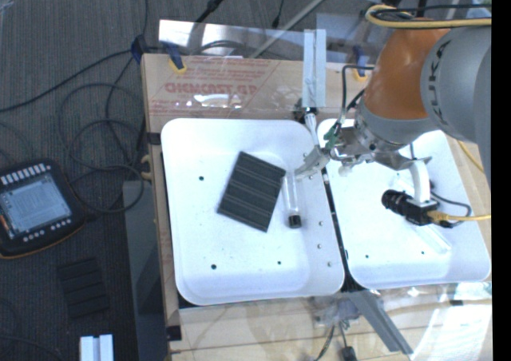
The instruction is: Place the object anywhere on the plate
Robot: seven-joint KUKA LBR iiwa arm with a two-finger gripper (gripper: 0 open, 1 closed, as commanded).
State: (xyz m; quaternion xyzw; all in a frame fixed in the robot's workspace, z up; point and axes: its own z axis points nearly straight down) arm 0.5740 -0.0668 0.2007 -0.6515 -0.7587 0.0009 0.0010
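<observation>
The dark ribbed plate lies tilted in the left bin. Just right of it lies a thin clear object with a black end. The gripper hangs over the bins' shared edge; whether it is spread, I cannot tell.

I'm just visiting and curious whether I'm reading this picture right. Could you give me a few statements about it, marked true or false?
1. The dark ribbed plate lies in the view's left bin. True.
2. The small clear tube rests on the plate. False: it lies beside it, on the bin floor.
3. The arm reaches in from the view's left. False: from the right.
4. The claw is near the divide between the bins. True.
</observation>
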